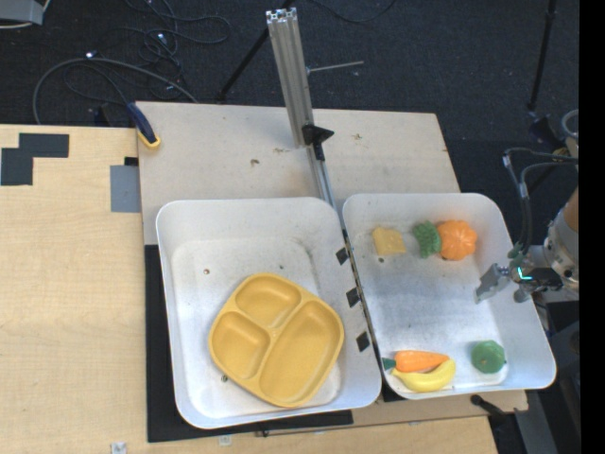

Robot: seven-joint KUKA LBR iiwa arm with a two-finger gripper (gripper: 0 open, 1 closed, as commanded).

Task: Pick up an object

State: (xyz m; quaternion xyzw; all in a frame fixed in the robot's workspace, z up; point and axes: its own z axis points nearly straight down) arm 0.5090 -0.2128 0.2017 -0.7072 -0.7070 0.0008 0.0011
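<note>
A dark floor with black cables lies behind a light wooden tabletop [284,149], and a metal post [288,74] stands up from its middle. Two shallow white bins sit side by side on it.

The left bin [189,244] carries a yellow divided plate [276,339] with three compartments, lying toward the near right part of the bin.

The right bin [425,301] carries several toy foods. Near its far edge there is a pale yellow piece [388,242], then a green broccoli [427,238], and just beside it, touching, an orange fruit [458,239]. At the near edge a carrot [419,359] lies on top of a yellow banana [427,376], and a small green round piece [488,356] sits near them to the right, apart from them.

The end effector [506,284] reaches in from the right and is over the right edge of the right bin, between the orange fruit and the green round piece, but well apart from both. Two grey fingers [490,283] appear to be spread apart, and nothing is seen between them. It touches none of the toy foods.
</note>
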